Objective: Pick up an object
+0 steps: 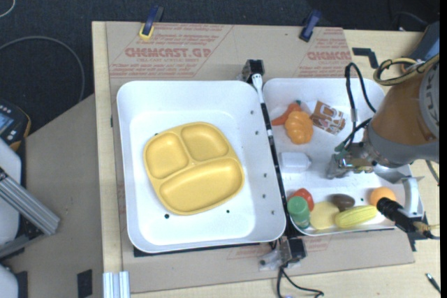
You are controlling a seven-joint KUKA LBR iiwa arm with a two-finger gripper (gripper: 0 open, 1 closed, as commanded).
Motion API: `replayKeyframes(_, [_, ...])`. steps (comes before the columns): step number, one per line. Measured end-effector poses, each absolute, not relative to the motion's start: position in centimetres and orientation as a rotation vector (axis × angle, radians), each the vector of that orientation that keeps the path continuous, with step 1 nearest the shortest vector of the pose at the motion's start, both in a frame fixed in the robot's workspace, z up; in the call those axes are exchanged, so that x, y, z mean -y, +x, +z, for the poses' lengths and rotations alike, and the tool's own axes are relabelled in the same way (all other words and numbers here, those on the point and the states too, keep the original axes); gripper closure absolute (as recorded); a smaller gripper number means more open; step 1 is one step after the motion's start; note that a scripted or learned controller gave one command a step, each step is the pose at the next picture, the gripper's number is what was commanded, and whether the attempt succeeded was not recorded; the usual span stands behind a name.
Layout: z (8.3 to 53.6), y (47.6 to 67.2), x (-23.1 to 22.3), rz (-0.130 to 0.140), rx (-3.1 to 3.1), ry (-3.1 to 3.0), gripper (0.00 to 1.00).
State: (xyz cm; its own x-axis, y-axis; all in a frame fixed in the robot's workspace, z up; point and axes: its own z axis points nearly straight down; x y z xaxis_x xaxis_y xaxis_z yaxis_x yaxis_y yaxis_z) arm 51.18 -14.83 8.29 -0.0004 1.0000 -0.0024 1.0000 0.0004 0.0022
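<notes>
Camera view: metal gripper (pixel 340 167), grip unclear, over glossy white bin (pixel 318 90); smooth rounded orange fruit (pixel 299 127)

Yellow three-section tray (pixel 193 166) sits in the left white bin (pixel 133 150). Right white bin (pixel 363 88) has an orange pepper (pixel 298 127), brown patterned packet (pixel 328 117), yellow corn (pixel 356 217), and a green-capped red thing (pixel 299 204). Tan surface (pixel 209 49) with red lettering.
</notes>
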Motion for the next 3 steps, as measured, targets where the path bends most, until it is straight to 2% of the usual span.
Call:
replayKeyframes(1, [8.5,55.5,18.2,0.001,-2.218,2.216,1.0])
replayKeyframes(2, [9.6,55.4,18.1,0.001,-2.222,2.216,1.0])
replayKeyframes(3, [21.5,53.2,14.6,0.009,-2.22,2.212,1.0])
